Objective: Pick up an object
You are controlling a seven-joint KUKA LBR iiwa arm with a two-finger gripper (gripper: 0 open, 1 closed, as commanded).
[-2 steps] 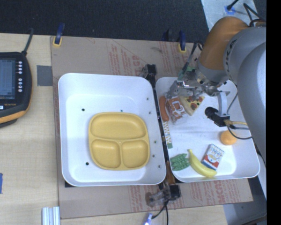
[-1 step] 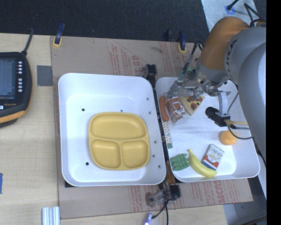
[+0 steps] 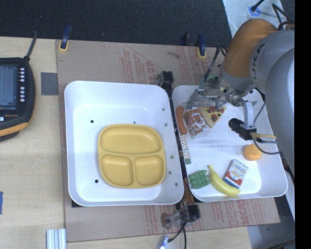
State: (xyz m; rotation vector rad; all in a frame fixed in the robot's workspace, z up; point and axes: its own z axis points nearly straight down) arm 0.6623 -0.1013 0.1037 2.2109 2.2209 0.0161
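Observation:
My gripper (image 3: 210, 98) hangs low over the far left part of the right bin (image 3: 269, 191). Directly beneath and in front of it lie a brown printed packet (image 3: 196, 122) and a pizza slice (image 3: 214, 116), with a red sausage (image 3: 180, 120) by the bin's left wall. The gripper's body hides whether it touches the packet or the slice. Nearer the front of this bin are an orange (image 3: 252, 152), a yellow banana (image 3: 222, 182), a small white and red carton (image 3: 237, 173) and a green leafy toy (image 3: 198, 179).
The left bin (image 3: 78, 139) holds a yellow divided plate (image 3: 130, 155). A handheld control pendant (image 3: 8, 97) lies on the bench at the far left. The grey arm with its orange band (image 3: 249, 40) comes in over the right bin's far right corner.

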